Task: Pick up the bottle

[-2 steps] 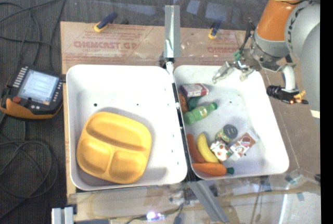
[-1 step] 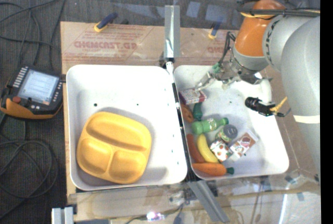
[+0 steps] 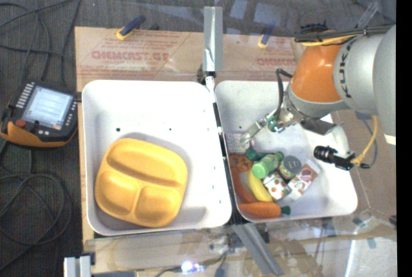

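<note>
A small green bottle [image 3: 266, 165] lies on its side in the right bin [image 3: 335, 195], among a pile of toy food at the bin's front left. My gripper [image 3: 256, 130] reaches down and to the left from the orange-banded wrist [image 3: 318, 76]. It hangs over the bin's left middle, just above and behind the bottle. I see nothing held in it.
Around the bottle lie a banana [image 3: 259, 188], a carrot [image 3: 260, 209], a brown sausage [image 3: 241, 181], a grey can [image 3: 291, 166] and two small cartons [image 3: 277, 187]. A yellow divided plate [image 3: 141, 181] sits in the left bin [image 3: 96, 102]. The bins' shared wall [image 3: 220, 140] is close to my gripper.
</note>
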Tool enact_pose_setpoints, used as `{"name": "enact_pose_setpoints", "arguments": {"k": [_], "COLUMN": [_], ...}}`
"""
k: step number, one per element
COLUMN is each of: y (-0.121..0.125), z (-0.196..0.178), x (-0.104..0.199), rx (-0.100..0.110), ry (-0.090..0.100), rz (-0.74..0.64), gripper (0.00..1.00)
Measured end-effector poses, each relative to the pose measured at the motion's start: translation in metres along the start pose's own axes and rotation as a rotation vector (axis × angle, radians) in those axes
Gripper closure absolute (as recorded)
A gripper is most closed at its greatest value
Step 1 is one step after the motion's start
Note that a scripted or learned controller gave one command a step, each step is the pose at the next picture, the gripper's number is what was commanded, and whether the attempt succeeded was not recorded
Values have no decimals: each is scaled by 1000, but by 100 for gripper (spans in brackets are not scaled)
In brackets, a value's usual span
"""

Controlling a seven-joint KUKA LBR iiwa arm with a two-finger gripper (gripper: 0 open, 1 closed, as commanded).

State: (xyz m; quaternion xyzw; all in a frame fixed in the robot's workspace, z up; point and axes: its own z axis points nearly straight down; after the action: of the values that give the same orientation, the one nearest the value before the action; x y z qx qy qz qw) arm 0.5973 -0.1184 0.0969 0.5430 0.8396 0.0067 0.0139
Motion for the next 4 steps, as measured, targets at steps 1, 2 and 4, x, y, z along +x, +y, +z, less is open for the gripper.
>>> {"name": "enact_pose_setpoints", "arguments": {"k": [1, 2, 4], "y": [-27, -24, -69], "z": [0, -45, -8], "x": [17, 31, 24], "rx": [0, 26, 8], "ry": [0, 19, 8], "rz": [39, 30, 101], "gripper": [0, 0, 100]}}
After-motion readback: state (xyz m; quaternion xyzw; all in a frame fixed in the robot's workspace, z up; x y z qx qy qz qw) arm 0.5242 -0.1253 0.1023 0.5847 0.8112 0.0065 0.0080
